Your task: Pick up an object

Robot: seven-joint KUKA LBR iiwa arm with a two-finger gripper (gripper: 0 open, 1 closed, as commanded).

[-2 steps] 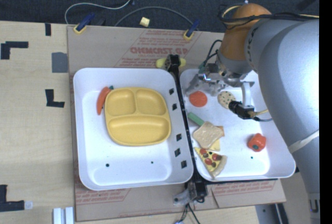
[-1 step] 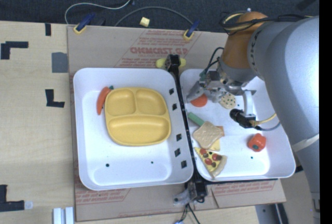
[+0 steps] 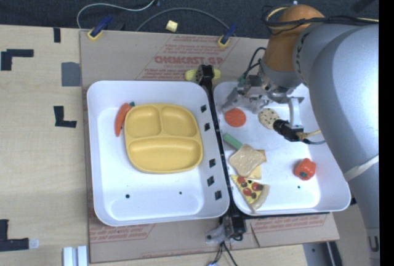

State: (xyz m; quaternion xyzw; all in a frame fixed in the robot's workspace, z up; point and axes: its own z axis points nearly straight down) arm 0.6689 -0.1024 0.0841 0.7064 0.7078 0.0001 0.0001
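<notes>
gripper [image 3: 251, 93]: above right bin's far end, near tomato slice [image 3: 234, 117]; grip state cannot be told
left bin [image 3: 104, 154]: yellow divided plate [image 3: 164, 137], carrot [image 3: 121, 119]

"CHEMCAST GP" on cardboard sheet [image 3: 178, 55]

toys crowd the right bin [image 3: 320, 197]; yellow tray [image 3: 164, 137] fills the left bin's middle.

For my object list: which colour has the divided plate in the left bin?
Yellow. The divided plate shows clearly in the camera view.
</notes>
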